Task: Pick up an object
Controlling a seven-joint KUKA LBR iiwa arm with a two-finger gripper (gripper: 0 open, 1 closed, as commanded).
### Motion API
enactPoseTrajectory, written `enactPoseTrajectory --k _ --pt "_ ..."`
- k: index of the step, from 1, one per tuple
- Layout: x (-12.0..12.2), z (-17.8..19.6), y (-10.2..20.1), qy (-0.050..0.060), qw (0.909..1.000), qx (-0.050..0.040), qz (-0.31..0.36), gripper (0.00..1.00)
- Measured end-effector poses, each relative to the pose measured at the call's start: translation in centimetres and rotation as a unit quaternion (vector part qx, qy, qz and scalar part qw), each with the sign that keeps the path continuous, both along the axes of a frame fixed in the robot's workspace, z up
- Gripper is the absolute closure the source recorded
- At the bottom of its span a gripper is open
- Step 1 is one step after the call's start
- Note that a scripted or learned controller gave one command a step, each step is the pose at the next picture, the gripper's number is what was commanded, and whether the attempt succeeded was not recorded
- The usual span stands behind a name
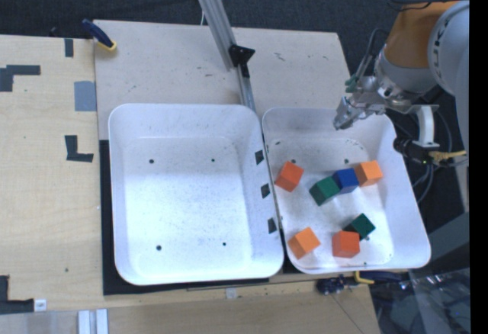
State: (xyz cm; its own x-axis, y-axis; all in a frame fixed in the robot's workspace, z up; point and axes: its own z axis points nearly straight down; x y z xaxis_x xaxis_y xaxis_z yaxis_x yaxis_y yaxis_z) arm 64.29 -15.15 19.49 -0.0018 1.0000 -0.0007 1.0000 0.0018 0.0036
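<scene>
1. Nearest the camera, along the front of the right bin (408,248), sit three blocks: an orange block (304,242) by the inner wall, a red-orange block (345,244) just beside it, and a dark green block (361,225) touching that one's upper corner.
2. A little further back lies a row across the middle of the same bin: a red-orange cube (289,176) on its own to the left, then a green block (325,190), a blue block (345,179) and an orange cube (369,172) pressed together in a slanting line.
3. The left bin (183,195) stands alongside, its rim touching the right bin's, and holds no blocks.
4. Further back, the gripper (344,120) hangs over the far rim of the right bin, well apart from every block. Whether its tips are spread or pressed together I cannot tell; they blur into a small dark point, and nothing shows between them.
5. Behind that, the grey arm with its orange band (423,20) reaches in from the right, and a metal pole (217,12) crosses the bench (168,58).
6. Judging progress: no block is lifted, so the pick is not yet made. Choosing a block, descending, closing and lifting all remain; the lone red-orange cube looks the easiest target.
</scene>
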Motion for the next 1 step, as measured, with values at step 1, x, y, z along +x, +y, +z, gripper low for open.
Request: enactPoseTrajectory --k 1 --pt "0.08 3.10 0.03 0.000 1.0000 0.0000 0.000 1.00"
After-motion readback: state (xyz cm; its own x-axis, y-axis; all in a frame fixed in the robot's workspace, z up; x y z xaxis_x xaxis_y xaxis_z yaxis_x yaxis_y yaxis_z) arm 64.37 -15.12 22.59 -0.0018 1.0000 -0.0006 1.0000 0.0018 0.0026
